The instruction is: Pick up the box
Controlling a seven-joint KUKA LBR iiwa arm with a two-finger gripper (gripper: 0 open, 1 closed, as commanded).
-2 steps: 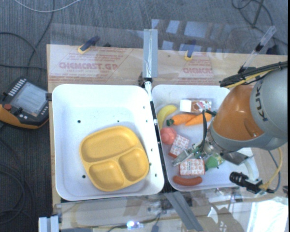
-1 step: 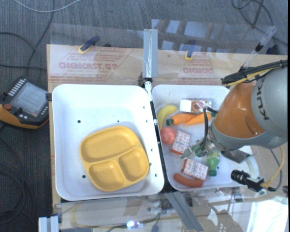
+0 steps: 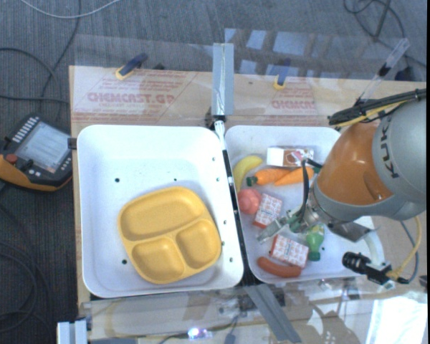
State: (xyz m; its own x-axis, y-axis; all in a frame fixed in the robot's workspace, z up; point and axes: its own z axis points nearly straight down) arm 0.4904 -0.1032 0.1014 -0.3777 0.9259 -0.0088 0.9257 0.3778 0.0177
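Our pincer low in the right bin, between two boxes, grip state unclear to us.

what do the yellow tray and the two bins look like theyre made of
The yellow tray looks like moulded plastic, matte to slightly satin: one even colour, rounded compartment walls, soft highlights. The left bin and the right bin look like glossy white plastic with smooth, curved rims, though enamelled metal can't be ruled out.
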